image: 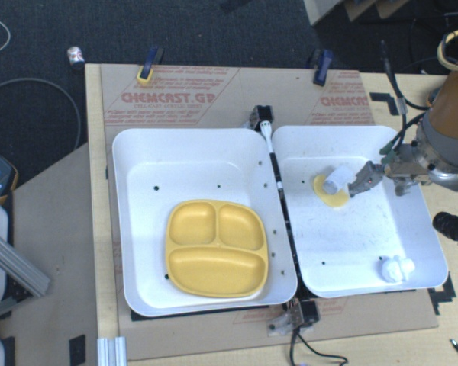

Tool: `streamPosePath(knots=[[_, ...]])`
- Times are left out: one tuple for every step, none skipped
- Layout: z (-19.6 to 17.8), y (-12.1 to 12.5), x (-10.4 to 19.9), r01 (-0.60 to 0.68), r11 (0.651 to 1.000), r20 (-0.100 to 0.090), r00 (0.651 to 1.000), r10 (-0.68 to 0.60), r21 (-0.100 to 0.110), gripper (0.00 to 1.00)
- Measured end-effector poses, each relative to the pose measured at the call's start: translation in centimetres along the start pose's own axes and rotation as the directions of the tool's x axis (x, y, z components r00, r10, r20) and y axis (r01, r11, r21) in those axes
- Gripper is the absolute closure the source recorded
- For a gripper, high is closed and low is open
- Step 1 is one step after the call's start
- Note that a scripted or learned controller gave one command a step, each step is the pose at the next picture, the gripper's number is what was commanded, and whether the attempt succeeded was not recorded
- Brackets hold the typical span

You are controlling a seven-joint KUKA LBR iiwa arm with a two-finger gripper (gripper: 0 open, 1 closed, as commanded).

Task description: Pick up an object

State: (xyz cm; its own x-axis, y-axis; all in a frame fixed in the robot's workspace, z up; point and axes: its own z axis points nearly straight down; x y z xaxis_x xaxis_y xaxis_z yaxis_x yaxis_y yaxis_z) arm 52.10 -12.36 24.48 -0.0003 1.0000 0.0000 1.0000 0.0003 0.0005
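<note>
In the right bin point(412, 204) a small yellow round object point(332, 194) lies near the middle left, with a pale grey-white piece point(339, 179) on its upper edge. My gripper point(360, 181) comes in from the right and sits low, right beside that pale piece and the yellow object. Whether it touches them is unclear. A small white lumpy object point(396, 268) rests in the bin's near right corner, well away from the gripper.
The left bin point(137, 174) holds a yellow divided plate point(216, 248) in its near half. A black divider strip point(278, 185) runs between the two bins. The arm's orange band point(450, 109) stands over the right bin's far right rim. Clamps sit on the cardboard's far edge.
</note>
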Motion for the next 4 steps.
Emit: streamPosePath(knots=[[-10.6,-4.2,2.3,0.003,1.000,0.001,1.000,-0.003,-0.012,0.00],[-24.5,-1.5,9.3,0.010,1.000,0.000,1.000,-0.010,-0.021,0.00],[-12.7,-4.4,19.8,0.012,1.000,-0.001,1.000,-0.012,0.014,0.00],[-14.4,-4.1,19.2,0.001,1.000,0.000,1.000,-0.001,-0.003,1.00]])
